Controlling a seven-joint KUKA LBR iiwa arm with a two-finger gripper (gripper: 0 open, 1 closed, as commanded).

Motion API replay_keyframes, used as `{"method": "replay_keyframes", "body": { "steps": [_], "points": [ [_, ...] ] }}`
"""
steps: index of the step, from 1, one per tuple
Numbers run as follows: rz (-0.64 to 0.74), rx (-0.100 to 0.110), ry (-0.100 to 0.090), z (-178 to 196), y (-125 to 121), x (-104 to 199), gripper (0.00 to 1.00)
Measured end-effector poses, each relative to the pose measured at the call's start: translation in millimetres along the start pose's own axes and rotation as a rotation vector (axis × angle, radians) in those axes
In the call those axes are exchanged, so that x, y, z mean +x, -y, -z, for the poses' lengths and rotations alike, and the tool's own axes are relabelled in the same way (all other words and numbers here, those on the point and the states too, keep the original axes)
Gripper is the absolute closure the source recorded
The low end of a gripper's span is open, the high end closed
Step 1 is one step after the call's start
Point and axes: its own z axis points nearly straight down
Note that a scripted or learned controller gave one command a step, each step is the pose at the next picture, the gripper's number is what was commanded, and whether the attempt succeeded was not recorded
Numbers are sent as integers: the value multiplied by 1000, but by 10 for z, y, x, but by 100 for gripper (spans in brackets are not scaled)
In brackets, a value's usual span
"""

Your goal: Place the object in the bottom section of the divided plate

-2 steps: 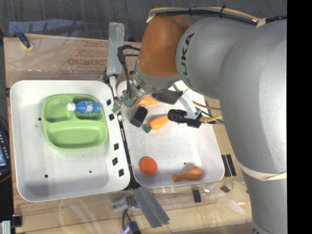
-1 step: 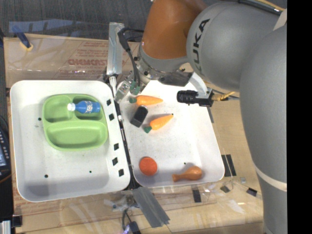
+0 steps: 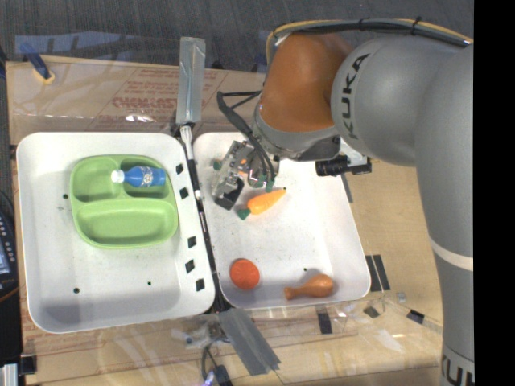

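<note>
A light green plastic divided plate (image 3: 125,212) lies flat in the left white bin, toward its upper part. It has two small sections at the top and one wide section at the bottom, which is bare. A small blue bottle with a white cap (image 3: 142,177) lies on its side in the upper right section, cap pointing left.

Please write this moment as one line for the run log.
arm: over right bin | gripper: beside carrot, grip unclear | plate: left bin, bottle in top-right section, bottom section unfilled | right bin: orange ball, drumstick
</note>
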Motion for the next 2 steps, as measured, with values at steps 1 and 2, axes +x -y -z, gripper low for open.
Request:
{"method": "replay_keyframes", "body": {
  "steps": [1,2],
  "points": [
    [700,-1,0,6,-401,392,100],
    [699,-1,0,7,-395,389,0]
  ]
}}
